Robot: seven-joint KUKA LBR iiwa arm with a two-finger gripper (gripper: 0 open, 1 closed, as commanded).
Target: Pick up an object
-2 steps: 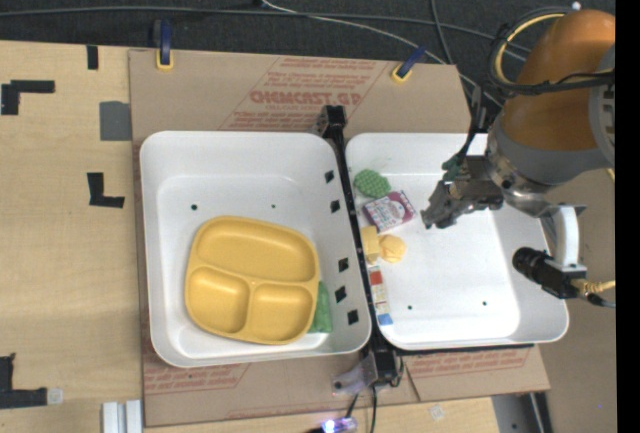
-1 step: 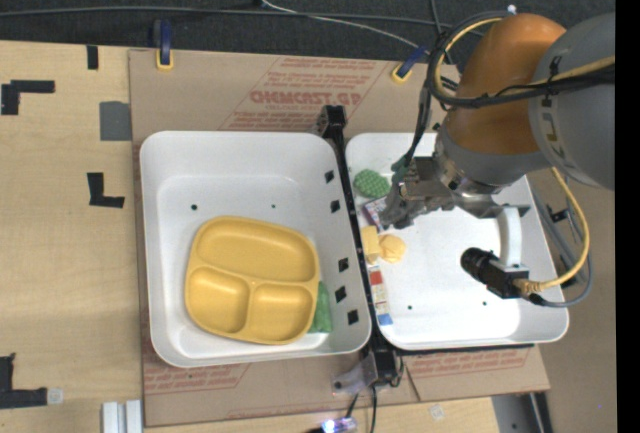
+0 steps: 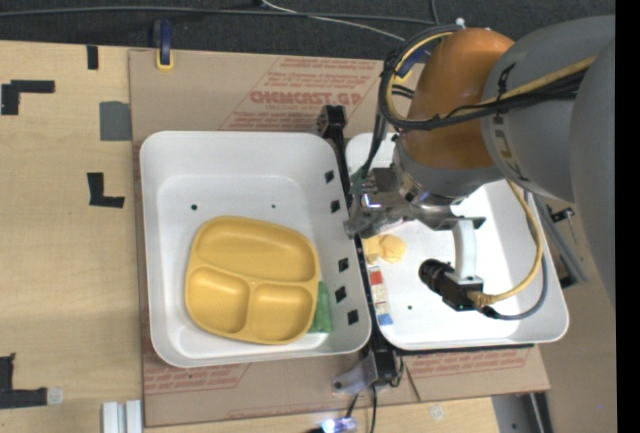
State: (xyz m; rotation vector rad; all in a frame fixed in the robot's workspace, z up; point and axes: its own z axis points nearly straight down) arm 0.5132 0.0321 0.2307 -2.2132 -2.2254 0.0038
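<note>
My gripper (image 3: 372,211) hangs low over the left side of the right bin (image 3: 520,321), close to the wall between the two bins. Just below it lies a small pale yellow object (image 3: 386,248) on the bin floor, close to the gripper, and contact cannot be made out. A narrow red, white and blue item (image 3: 377,287) lies along the same bin's left wall, a little nearer the front. The wrist and the orange band hide much of the right bin's far half.
The left bin (image 3: 165,161) holds a yellow divided plate (image 3: 252,277) with a green object (image 3: 322,309) wedged at its right edge. Cardboard (image 3: 300,96) lies under both bins. A black cable (image 3: 300,13) crosses the dark floor behind.
</note>
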